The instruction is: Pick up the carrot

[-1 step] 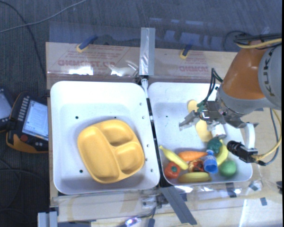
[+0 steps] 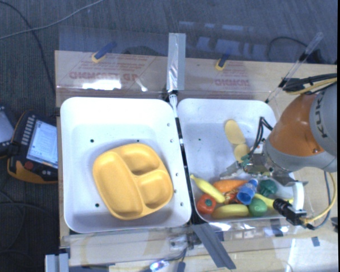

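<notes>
Crowded against the near wall of the right bin [image 2: 215, 113], a carrot [image 2: 229, 184] is seen lying flat between a banana [image 2: 208, 188] and a blue cup [image 2: 245, 194]. It is judged light, stiff and smooth, best pinched across its thicker middle. The gripper [image 2: 247, 162] hangs just above it; its opening cannot be told.

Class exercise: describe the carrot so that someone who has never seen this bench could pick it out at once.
Find the right-hand white bin, the one the arm reaches into, and look at the pile of toy food along its near edge. The carrot lies on its side at the top of that pile, just below the gripper. It is the only orange, tapered piece, above a yellow banana and a red tomato.
</notes>
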`<state>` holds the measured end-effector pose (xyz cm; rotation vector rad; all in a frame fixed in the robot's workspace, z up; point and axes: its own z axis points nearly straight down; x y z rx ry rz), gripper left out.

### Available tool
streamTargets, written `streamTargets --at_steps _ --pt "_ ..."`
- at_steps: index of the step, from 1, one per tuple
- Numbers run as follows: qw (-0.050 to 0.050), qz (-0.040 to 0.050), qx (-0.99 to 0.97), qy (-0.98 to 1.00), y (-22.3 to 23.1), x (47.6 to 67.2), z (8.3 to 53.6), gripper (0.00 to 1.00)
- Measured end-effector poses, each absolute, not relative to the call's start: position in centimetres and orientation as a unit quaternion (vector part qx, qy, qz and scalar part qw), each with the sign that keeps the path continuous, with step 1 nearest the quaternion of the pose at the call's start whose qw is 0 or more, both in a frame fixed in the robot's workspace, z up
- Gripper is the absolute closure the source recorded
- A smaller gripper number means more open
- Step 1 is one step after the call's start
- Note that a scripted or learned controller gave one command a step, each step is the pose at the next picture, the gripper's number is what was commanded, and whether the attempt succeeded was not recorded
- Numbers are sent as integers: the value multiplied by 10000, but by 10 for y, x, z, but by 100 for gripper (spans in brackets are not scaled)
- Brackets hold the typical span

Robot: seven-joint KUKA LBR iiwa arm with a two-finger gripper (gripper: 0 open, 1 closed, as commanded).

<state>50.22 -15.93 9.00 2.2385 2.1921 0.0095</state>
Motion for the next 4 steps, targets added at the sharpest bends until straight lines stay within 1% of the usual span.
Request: streamTargets --at_steps 1,2,3,4 --pt "-18 -8 7106 7036 -104 483 130 0" --pt "28 20 6875 7261 -108 502 90 0" --pt "44 48 6869 7268 -106 504 100 100" --pt "-5 -15 7166 6975 -46 534 183 100"
